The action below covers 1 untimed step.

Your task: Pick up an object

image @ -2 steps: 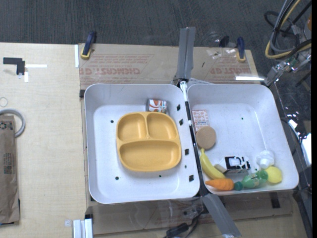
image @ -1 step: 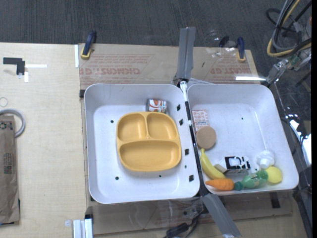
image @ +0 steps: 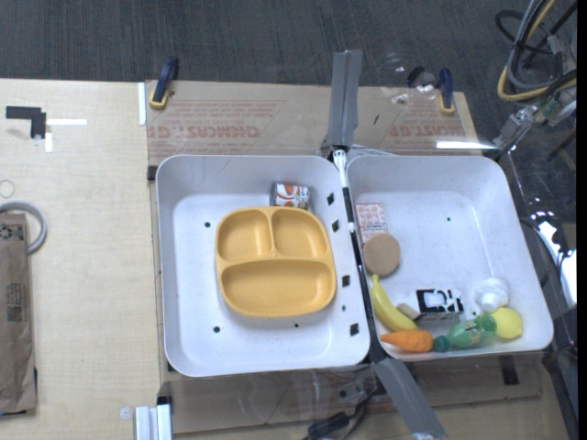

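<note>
Two white bins sit side by side; the left bin [image: 174, 273] holds a yellow divided plate [image: 274, 262]. Right of that plate, in the right bin [image: 514, 236], lie a banana [image: 389, 306], long axis running toward the near rim, a carrot [image: 407, 341], and a lemon [image: 507, 324]. Cardboard [image: 243, 117] behind the plate reads "CHEMCATS". Jaw state: cannot tell.

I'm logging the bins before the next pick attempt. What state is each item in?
Yellow divided plate: flat, upright, compartments bare.
Small carton: beside the plate's far edge.
Banana: lying flat.
Carrot: lying against the near wall.
Brown round piece: resting flat.
</note>
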Each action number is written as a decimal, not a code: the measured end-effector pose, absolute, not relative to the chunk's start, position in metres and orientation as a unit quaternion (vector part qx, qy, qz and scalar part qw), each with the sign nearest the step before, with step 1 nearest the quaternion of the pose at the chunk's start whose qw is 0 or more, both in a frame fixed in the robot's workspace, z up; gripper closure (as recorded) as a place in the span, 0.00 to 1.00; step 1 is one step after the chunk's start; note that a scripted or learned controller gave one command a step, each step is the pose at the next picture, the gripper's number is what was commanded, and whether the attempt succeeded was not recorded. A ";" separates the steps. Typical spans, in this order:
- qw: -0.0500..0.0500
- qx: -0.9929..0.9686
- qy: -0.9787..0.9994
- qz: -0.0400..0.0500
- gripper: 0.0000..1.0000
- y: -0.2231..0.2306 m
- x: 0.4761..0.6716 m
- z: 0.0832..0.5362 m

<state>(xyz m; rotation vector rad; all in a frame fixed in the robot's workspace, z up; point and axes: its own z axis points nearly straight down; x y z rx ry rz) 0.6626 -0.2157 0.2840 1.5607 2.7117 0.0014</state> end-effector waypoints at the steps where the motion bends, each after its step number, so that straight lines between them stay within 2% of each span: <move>1: 0.008 0.498 0.867 0.001 1.00 -0.216 0.664 0.294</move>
